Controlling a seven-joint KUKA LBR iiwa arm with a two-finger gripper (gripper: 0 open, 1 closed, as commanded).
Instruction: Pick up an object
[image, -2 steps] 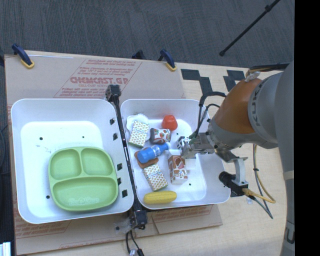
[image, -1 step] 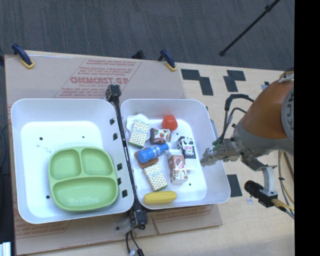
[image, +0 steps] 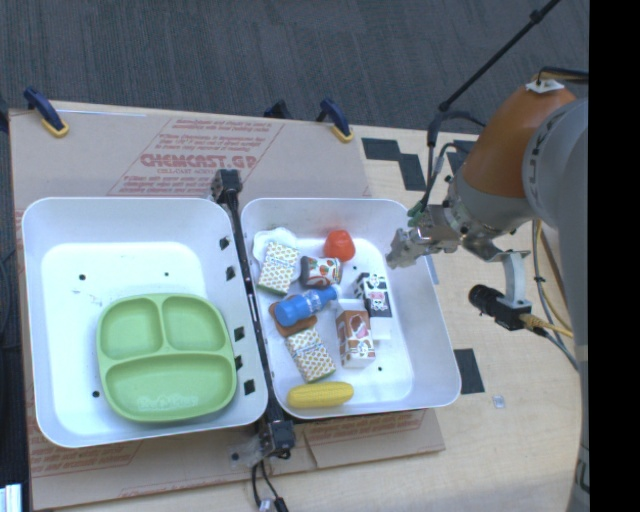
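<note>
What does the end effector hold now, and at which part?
Nothing can be seen in the end effector. It is above the right bin's right rim, apart from the objects inside.

Robotics lab setup: industrial arm (image: 520, 150) with trailing cables over worktop (image: 520, 400), two white bins (image: 40, 330) left of claw (image: 400, 248), clamped cardboard sheet (image: 190, 155), black marker squares, grey carpet.

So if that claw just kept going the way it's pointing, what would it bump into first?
Probably the black-and-white carton. The gripper hangs over the right bin's far right rim, pointing down and inward, though depth is hard to judge from this slanted view.
</note>
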